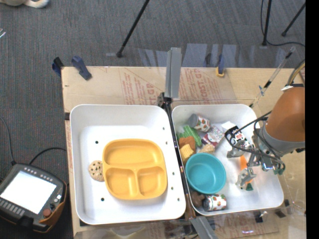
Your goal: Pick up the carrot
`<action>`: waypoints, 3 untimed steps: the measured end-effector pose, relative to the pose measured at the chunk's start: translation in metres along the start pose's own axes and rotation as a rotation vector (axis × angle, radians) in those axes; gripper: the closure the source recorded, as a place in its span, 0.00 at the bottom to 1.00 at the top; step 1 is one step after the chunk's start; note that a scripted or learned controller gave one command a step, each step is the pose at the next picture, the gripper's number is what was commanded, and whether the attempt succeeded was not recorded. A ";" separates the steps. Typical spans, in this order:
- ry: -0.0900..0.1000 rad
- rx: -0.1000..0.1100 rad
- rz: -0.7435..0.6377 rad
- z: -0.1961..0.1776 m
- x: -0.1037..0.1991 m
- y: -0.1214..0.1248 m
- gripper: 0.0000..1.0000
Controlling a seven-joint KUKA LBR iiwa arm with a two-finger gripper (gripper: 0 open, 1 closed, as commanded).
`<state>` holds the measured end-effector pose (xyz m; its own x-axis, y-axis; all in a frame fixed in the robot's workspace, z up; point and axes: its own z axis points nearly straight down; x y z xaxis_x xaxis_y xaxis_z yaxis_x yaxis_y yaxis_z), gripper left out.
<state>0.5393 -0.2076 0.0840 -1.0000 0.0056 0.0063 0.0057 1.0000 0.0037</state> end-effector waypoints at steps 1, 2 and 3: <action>-0.006 0.001 -0.008 -0.012 -0.003 0.003 1.00; -0.005 0.002 -0.342 -0.020 0.047 -0.004 1.00; -0.005 0.002 -0.343 -0.020 0.047 -0.003 0.00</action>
<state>0.4926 -0.2105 0.1043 -0.9436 -0.3311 0.0005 -0.3311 0.9436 0.0034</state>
